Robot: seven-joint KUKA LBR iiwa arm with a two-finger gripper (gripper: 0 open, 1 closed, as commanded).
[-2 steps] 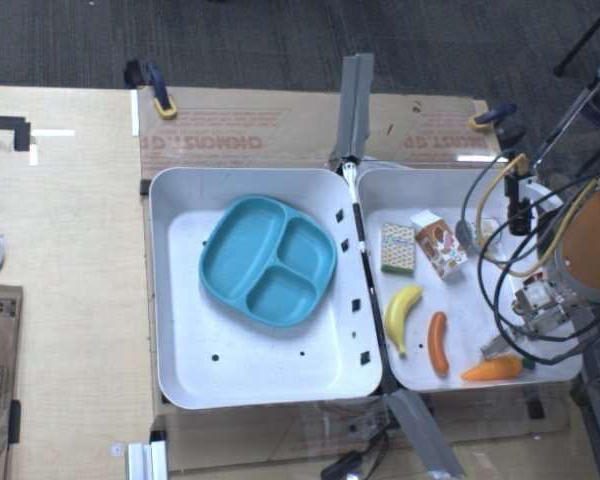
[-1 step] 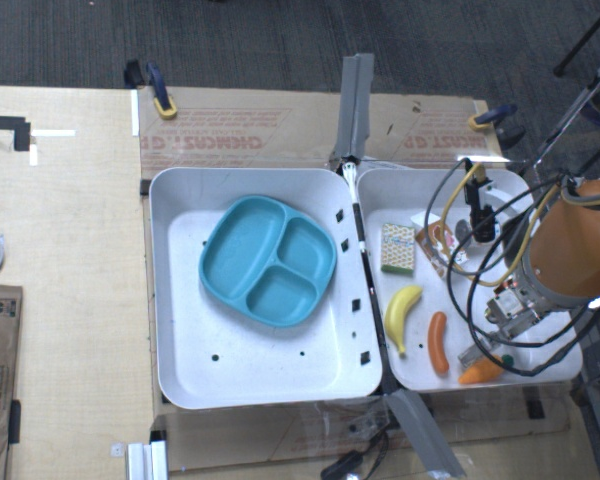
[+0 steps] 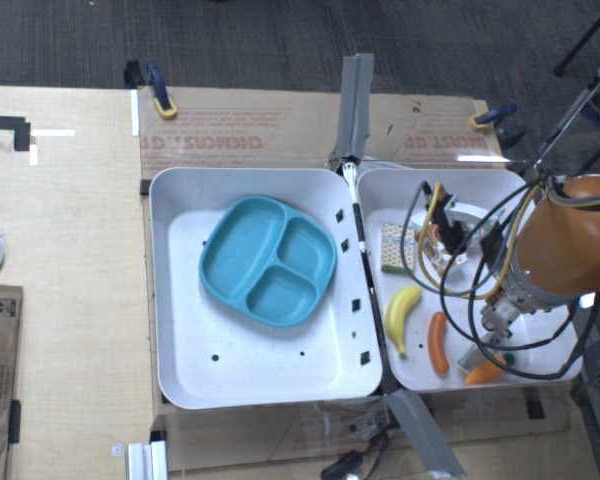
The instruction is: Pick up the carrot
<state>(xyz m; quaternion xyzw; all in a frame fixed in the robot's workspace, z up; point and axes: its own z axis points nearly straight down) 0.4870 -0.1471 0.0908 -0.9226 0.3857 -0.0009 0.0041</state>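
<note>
One orange carrot (image 3: pixel 483 372) (partly hidden)

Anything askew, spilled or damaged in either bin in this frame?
Nothing stands out. The blue plate lies flat in the left bin; the banana, the hot dog and the carrot lie loose in the right bin.

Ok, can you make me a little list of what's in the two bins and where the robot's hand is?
left bin: blue divided plate
right bin: banana, hot dog, carrot, patterned sponge
carrot spot: front edge of the right bin, right of the hot dog
gripper: low over the carrot, partly hidden by cables
carrot lifted: cannot tell
arm: reaches in from the right
</note>
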